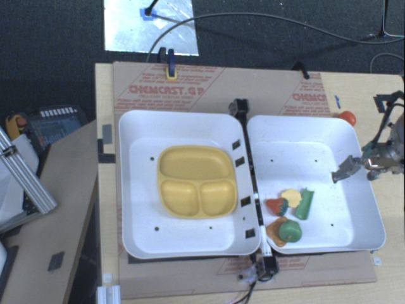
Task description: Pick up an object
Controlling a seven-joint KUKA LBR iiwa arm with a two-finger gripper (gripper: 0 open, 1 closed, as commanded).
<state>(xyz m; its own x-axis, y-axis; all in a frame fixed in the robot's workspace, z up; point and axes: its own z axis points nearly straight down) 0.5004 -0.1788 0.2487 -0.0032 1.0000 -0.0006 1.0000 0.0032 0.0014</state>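
**A:** Which step was in hand at that moment?

**B:** The approach, by my reading. The hand (345, 169) sat over the right edge of the right bin (316, 138), up off the floor of it, with nothing between its tips. Whether it was released or clenched I could not tell; it was too small and dark against the rim.

**A:** And the things to pick?

**B:** All huddled in the near left corner of that same bin, well apart from the hand. A yellow piece (291, 197) lay touching a red piece (275, 206), with a green stick (304, 204) just beside them on the right. Nearer the front wall sat a green round piece (290, 231) on an orange piece (275, 232).

**A:** The left bin?

**B:** It carried a yellow divided plate (195, 181), no part of the grab as I judged it.

**A:** What did the next move call for?

**B:** A run leftward and toward the front across the bin, then a descent onto one item. The green stick looked the easiest, standing a little clear of its neighbours. The crowding was the risk: fingertips could land on two pieces at once.
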